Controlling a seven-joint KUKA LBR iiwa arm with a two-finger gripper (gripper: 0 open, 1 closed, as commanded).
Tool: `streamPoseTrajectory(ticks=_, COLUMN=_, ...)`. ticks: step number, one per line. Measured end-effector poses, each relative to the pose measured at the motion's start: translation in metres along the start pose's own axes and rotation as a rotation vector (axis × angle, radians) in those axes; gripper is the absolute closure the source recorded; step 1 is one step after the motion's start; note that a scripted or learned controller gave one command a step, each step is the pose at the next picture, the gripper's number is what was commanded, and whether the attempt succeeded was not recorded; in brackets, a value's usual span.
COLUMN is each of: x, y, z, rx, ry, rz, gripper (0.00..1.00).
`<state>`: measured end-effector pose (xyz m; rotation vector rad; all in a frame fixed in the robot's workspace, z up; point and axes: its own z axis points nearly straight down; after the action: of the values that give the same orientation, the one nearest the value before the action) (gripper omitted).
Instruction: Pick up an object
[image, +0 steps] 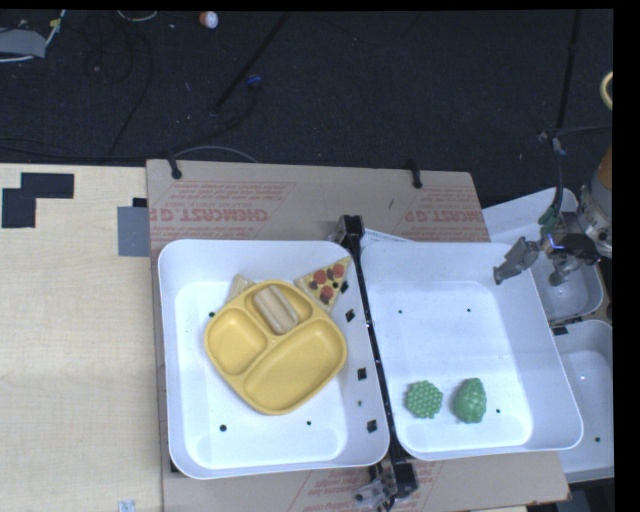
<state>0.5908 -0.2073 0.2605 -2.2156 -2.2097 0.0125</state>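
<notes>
Tool sits at the right bin's far-right rim, jaw state unreadable, nothing seen between them. Nearest candidates, two green lumps, lie near the bin's front, well apart from the tool. Risk: small rounded shapes could roll or slip from a pinch. Cardboard under bins reads upside-down, roughly "CHEMCRZT GP".

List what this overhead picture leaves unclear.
- Gripper, camera view: small at the right edge, finger state unreadable.
- Grey arm: cut off by the right edge.
- Tan item in the yellow divided plastic plate: too blurred to identify.
- Two green bumpy lumps: too small to name.
</notes>
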Motion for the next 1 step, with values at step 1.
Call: streamPoseTrajectory(ticks=1, x=0.0006, y=0.0020, z=-0.0075, rx=-0.012, ry=-0.002, rz=-0.003, gripper=0.00)
